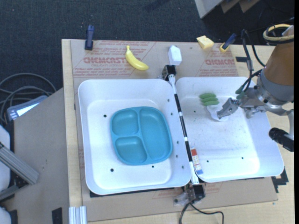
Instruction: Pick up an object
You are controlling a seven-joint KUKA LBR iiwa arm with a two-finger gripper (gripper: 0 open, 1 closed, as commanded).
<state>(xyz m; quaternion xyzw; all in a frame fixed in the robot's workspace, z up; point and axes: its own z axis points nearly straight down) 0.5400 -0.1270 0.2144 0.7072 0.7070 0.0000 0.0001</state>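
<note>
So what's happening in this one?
The arm's gripper is low in the right bin, just beside a green object near the bin's back wall. Nothing visible between its fingers, so no pick yet. The left bin holds a blue divided plate; a banana lies on the bench behind it.

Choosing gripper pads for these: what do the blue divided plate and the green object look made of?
Blue divided plate: likely moulded plastic, matte, judging by its uniform colour and soft rounded ridges. Green object: too small to tell; its even colour and smooth lobed shape suggest plastic or rubber.
</note>
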